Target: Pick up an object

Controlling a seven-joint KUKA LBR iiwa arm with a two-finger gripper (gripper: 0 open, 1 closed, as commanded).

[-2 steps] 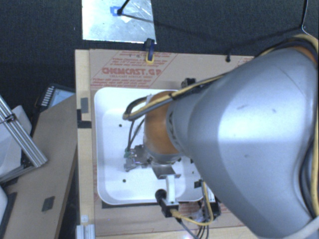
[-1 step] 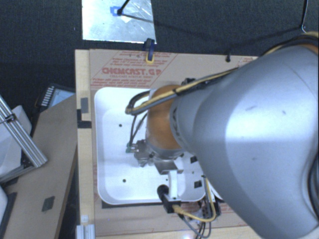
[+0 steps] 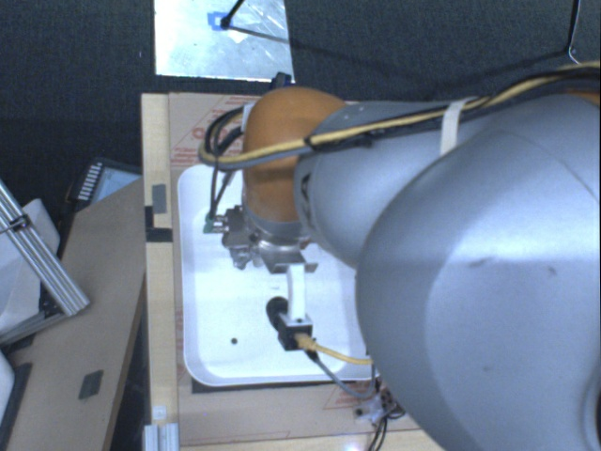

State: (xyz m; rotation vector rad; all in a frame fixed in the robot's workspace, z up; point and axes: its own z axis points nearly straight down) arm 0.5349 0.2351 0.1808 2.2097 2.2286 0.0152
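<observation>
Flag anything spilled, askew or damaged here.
Nothing stands out. The shallow white bin looks intact and lies square; one tiny dark speck marks its floor. The grey arm covers the rest.

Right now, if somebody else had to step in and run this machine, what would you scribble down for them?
Gripper: hangs over the middle of the white bin; I cannot tell whether it is open or shut, or whether it holds anything.
Things: the one loose thing I can make out is a tiny dark speck on the bin floor near the front rim, apart from the gripper. The big grey arm hides the rest of the bench.
Done: no pickup is visible.
Left: grasp an object and lift it.
</observation>
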